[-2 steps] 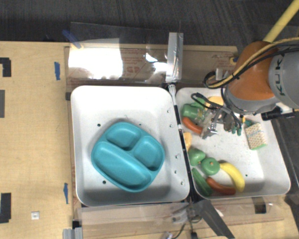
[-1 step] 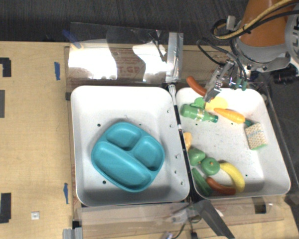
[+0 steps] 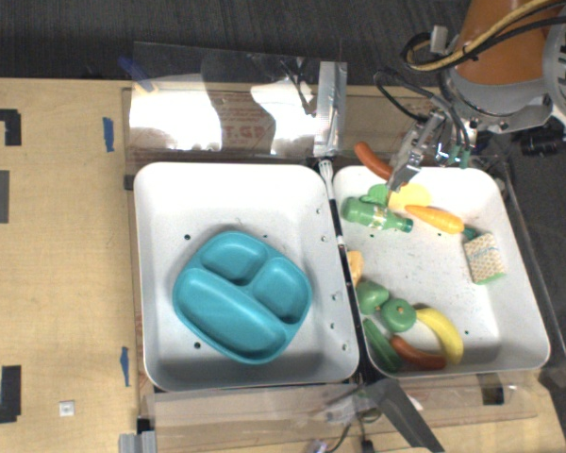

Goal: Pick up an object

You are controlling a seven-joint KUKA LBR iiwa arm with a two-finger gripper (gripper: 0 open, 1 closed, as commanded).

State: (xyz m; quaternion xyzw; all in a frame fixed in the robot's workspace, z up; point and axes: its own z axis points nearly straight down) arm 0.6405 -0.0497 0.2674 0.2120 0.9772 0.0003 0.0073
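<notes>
Wooden bench (image 3: 57, 253) across frame, two white bins side by side: left bin (image 3: 160, 196) with teal divided plate (image 3: 242, 293) centre-left, right bin (image 3: 519, 281) with toy food pushed toward its edges, likely from random scatter. Grey-orange arm (image 3: 509, 36) entering upper right, gripper (image 3: 403, 173) angled down over bin's upper-left corner, probably lined up for a grab; claw state cannot be told. Likely target green bottle-shaped toy (image 3: 370, 211) just beneath, beside yellow piece (image 3: 410, 196), carrot (image 3: 436, 218); sponge (image 3: 484, 257), banana (image 3: 443, 333) well apart.

A light wooden bench (image 3: 47, 253) bears two white bins side by side: left bin (image 3: 160, 196); right bin (image 3: 519, 281).
</notes>
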